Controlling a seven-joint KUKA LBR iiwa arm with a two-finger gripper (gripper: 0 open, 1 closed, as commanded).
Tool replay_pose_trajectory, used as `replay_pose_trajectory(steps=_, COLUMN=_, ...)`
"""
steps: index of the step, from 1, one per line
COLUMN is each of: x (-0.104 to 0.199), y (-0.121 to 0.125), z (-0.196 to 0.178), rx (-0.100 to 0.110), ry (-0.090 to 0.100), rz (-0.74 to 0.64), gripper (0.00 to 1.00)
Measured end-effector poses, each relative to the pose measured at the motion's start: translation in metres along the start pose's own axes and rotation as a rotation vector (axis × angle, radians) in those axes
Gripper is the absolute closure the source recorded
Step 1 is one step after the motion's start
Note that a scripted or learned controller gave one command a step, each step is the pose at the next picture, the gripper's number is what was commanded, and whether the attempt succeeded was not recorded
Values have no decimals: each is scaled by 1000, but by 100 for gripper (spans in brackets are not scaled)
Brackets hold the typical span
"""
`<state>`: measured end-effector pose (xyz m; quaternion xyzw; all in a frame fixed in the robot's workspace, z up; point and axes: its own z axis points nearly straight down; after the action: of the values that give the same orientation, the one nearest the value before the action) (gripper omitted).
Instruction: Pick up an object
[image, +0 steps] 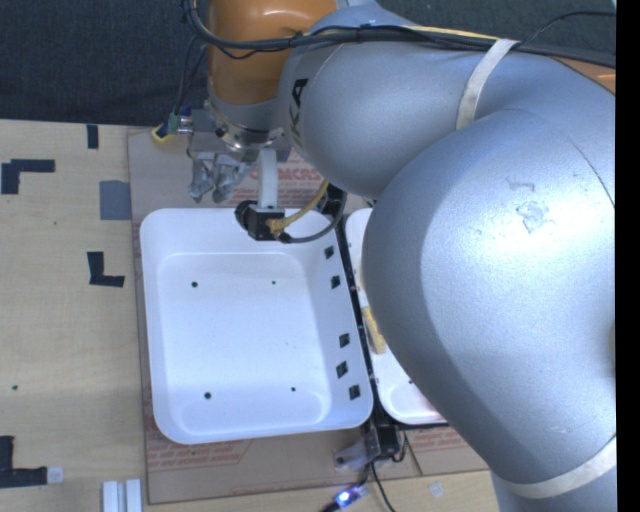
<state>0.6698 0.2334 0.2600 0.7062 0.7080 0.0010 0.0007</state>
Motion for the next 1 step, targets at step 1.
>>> replay_pose_trajectory(steps=1, x=-36, y=-19, z=129, rx=17, ry=-6, rz=5, gripper=100)
